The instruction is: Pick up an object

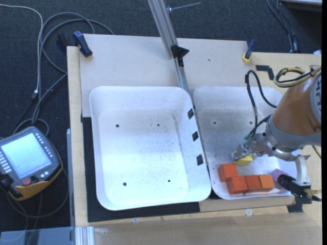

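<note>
Two white bins sat on the surface; in the right bin [225,111], the gripper [244,154] hovered over a yellow object [246,160] beside orange blocks [245,180]. Whether its jaws were apart I cannot tell. Crowding blocks could spoil the grasp.

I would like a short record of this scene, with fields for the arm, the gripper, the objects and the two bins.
arm: grey with orange band, reaching in from the right over the right bin
gripper: low in the right bin, beside a yellow object; whether it holds it cannot be told
objects: orange blocks in a cluster at the near edge of the right bin; a purple object to their right
left bin: white, speckled dark
outside the bench: a handheld control pendant on the floor at left
</note>
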Controlling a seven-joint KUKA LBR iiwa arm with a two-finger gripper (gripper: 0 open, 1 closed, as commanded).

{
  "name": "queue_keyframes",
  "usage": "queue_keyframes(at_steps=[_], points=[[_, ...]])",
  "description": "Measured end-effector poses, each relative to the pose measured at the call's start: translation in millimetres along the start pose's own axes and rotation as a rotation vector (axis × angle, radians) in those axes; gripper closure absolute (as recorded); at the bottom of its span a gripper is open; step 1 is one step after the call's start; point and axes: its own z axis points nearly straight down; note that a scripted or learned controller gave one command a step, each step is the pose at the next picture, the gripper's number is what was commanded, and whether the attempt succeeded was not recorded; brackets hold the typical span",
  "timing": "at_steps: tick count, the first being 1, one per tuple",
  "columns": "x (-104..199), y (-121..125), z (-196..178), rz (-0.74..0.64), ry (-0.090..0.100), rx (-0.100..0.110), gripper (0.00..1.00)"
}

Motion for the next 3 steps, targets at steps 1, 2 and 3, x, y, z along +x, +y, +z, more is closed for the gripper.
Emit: queue_keyframes(at_steps=[1,2,3], points=[[4.3,-14.2,8.7,0.003,-0.004,-0.01,1.0],[-22.4,-17.3,5.7,0.002,-0.003,-0.001,1.0],[58.1,2.9,11.3,-0.009,0.003,0.0,1.0]])
